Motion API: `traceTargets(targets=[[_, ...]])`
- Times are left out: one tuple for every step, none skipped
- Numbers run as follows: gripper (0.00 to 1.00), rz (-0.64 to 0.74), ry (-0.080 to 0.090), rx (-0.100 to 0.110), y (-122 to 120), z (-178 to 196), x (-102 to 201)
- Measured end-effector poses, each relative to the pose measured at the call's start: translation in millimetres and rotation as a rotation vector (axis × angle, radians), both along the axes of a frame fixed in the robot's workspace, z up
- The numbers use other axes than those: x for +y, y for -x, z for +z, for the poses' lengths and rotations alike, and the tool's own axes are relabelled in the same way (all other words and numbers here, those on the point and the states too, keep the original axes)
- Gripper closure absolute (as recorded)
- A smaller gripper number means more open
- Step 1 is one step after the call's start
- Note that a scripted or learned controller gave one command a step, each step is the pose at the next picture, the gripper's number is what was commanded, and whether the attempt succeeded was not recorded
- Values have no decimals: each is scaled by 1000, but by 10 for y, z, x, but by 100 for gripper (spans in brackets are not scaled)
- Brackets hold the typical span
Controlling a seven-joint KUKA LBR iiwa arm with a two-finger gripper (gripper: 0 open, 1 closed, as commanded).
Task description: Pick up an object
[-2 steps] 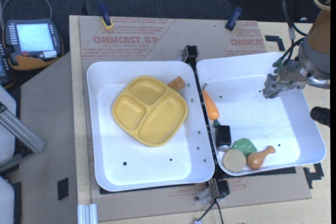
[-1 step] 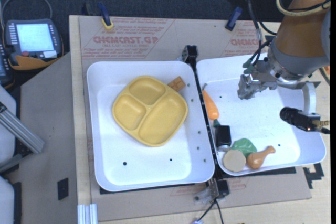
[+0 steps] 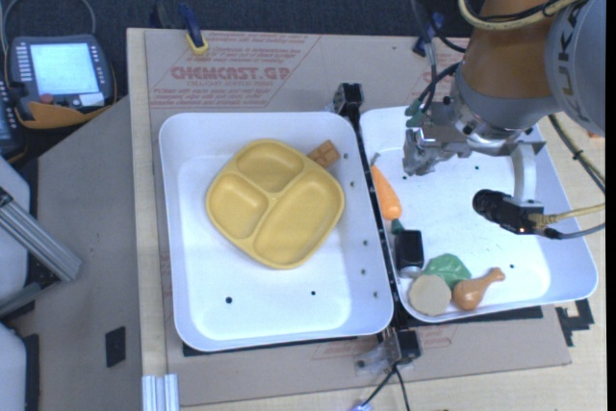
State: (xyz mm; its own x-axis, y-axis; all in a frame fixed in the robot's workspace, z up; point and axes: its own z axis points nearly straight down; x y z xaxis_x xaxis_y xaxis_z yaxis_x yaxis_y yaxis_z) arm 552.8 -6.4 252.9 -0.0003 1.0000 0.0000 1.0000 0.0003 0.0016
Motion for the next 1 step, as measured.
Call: traceTargets(targets=[[100, 6, -1, 1, -38, -35, 553]])
